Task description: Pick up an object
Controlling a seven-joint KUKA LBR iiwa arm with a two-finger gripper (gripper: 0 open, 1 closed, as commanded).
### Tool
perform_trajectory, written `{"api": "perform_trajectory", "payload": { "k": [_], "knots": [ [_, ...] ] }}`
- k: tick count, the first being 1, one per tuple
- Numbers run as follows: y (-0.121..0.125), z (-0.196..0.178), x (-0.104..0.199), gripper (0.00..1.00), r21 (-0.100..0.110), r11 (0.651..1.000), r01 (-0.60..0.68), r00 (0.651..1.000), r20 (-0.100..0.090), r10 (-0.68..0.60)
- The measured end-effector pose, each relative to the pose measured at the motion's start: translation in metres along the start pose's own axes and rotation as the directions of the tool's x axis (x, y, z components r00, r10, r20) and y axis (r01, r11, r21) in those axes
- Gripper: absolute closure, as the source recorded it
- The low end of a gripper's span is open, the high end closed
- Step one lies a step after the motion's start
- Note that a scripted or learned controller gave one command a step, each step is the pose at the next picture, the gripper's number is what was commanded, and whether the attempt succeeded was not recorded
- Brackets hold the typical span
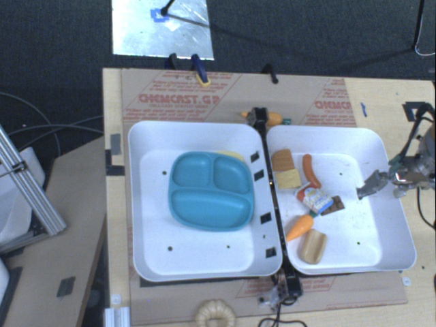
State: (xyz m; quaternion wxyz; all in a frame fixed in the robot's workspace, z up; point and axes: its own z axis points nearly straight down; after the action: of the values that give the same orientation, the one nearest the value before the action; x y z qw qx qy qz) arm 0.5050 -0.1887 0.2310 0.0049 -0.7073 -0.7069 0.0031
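The pincer [373, 184], whose state cannot be told from here, hangs low over the bare right side of the right bin [398, 234], apart from the food toys such as the carrot [300, 227] clustered toward the divider, gripping nothing.

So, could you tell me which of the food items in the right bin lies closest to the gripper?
The dark brown bar, at the right end of the cluster beside the small packet. It lies just left of the gripper; the sausage, carrot and the rest sit farther left.
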Motion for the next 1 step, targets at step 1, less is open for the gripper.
{"api": "perform_trajectory", "payload": {
  "k": [1],
  "knots": [
    [0.0026,-0.0067,0.0007,0.0,-0.012,1.0,0.004,1.0,0.003,-0.004]
  ]
}}
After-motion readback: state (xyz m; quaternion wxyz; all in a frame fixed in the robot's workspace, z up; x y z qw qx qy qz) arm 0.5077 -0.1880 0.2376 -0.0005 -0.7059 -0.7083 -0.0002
